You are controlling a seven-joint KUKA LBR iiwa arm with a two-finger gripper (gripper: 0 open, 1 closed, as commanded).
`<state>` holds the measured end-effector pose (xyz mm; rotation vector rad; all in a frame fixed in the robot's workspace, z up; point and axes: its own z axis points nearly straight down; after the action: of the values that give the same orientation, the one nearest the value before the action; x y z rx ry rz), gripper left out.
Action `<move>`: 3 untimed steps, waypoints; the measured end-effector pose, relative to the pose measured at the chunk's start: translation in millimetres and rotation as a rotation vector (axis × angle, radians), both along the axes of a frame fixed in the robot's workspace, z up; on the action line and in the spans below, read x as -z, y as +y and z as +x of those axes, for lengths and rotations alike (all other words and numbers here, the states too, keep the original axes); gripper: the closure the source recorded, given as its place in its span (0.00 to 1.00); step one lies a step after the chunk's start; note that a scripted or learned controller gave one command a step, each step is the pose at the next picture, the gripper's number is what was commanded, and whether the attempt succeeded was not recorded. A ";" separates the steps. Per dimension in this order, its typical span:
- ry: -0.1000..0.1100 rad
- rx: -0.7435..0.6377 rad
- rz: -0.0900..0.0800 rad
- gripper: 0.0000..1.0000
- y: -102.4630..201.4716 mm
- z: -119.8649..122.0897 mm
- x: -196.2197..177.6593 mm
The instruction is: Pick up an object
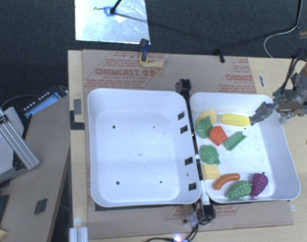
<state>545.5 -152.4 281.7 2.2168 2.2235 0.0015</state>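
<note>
The gripper (258,114) came in from the right edge, over the upper right part of the right bin (282,150), its dark tip just beside the right end of the corn cob (235,119). Nothing sat between its fingers; whether they were wide or narrow I couldn't tell, too small and dark.

All 9 toys lay in the right bin. The corn cob lay approx. crosswise near the top. Left of it sat a yellow pepper (207,116), touching a green leafy veg (203,127) below it. An orange-red block (217,134) was just right of that veg, and a green cucumber (235,139) lay tilted beside the block. Lower down, near the bin's left wall, were a green lettuce pc. (209,154) and a pale yellow block (210,171) below it, touching. An orange sausage (226,180) lay right of the yellow block. At the bottom, green grapes (239,189) touched purple grapes (259,182).

The left bin (138,145) sat alongside, the 2 bins joined by a black clip strip (194,145). Both rested on a cardboard sheet (123,69). A yellow clamp (146,58) stood at the sheet's top edge.
</note>
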 end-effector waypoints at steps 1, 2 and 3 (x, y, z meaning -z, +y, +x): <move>0.000 -0.007 0.001 0.00 48.1 62.3 72.0; -0.001 -0.005 0.000 0.00 53.3 124.8 203.0; -0.005 -0.004 0.000 1.00 52.4 125.1 184.7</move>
<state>670.6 -100.0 97.0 2.2097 2.2263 0.0068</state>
